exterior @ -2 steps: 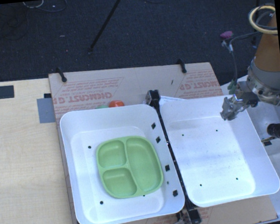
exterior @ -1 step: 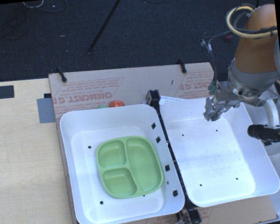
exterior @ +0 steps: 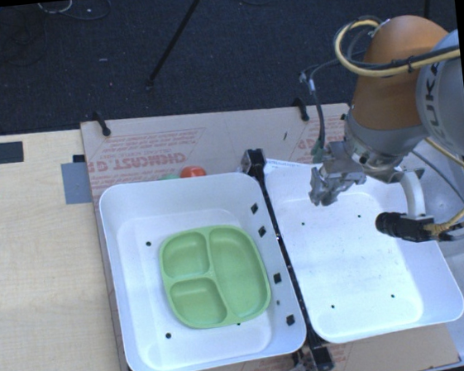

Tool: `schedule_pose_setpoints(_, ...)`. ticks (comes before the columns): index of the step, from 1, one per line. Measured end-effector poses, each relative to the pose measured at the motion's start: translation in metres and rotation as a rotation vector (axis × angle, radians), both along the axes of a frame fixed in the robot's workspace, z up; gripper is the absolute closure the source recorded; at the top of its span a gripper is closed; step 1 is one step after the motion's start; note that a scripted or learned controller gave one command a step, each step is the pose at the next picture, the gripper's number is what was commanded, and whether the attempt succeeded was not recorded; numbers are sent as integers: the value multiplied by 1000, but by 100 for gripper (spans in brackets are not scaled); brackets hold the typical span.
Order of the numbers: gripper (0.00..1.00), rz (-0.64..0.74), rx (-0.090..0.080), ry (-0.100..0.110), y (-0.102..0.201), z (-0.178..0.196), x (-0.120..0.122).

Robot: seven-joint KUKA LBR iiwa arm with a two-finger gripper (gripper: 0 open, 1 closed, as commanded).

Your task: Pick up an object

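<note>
A pale wooden desk [exterior: 35, 286] carries a sheet of cardboard [exterior: 153, 152] with two shallow white bins side by side on it. The left bin [exterior: 142, 349] holds a green tray [exterior: 215, 275] with three compartments, lying flat near its middle. The grey arm [exterior: 403, 78] reaches in from the right, its jaws [exterior: 326, 190] hanging over the far edge of the right bin [exterior: 369, 290]. Whether the jaws are open or closed cannot be told. A small red thing [exterior: 192, 172] sits on the cardboard just behind the left bin.

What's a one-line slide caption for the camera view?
KUKA arm's gripper hovers over the right bin while a green divided tray lies in the left bin.
</note>
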State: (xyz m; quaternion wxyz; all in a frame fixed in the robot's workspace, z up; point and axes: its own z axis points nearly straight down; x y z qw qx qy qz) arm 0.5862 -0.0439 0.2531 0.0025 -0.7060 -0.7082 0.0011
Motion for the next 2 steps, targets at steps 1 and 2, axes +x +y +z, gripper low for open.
schedule_pose_setpoints(1,100,1,0,1,54,-17,8)
schedule_pose_setpoints(2,100,1,0,-2,109,-27,22)
